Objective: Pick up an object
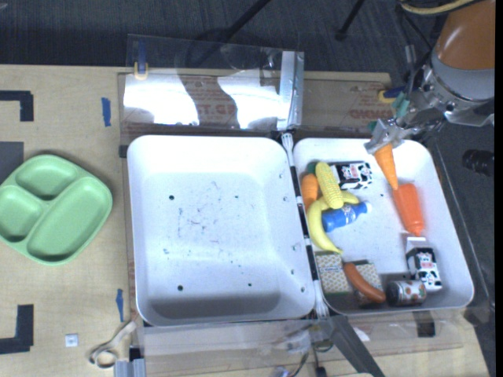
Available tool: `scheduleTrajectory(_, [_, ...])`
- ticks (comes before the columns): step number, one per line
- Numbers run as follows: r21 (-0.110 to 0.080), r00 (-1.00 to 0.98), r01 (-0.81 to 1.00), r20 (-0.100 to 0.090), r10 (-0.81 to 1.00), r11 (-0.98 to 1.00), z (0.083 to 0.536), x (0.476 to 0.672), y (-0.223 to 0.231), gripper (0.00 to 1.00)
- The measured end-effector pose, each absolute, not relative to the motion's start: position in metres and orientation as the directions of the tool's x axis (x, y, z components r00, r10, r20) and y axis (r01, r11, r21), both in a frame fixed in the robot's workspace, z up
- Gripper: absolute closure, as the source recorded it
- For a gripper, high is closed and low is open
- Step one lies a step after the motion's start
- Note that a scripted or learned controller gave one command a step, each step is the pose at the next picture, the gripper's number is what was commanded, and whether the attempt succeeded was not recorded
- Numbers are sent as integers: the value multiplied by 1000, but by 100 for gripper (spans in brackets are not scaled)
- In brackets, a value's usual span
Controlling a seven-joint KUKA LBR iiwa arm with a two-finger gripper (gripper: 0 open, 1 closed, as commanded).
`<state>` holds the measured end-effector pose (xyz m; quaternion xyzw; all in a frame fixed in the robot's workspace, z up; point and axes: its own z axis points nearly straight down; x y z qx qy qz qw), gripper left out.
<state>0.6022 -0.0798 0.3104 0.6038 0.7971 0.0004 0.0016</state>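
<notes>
Hovering at the right bin's [452, 234] far rim, jaws grip an orange carrot [385, 166]; its tip points down.

1. The hand [385, 141] hangs over the right bin's [452, 234] far edge, a carrot [385, 166] just beneath it.
2. A banana [321, 226], corn cob [332, 185] and blue bottle [343, 215] crowd that bin's left side.
3. A green divided plate [52, 207] sits on the worktop [63, 305].
</notes>
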Motion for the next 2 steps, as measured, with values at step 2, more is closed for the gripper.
scheduleTrajectory(2, [2, -93, 996, -1, 996, 93, 435, 607, 18, 100])
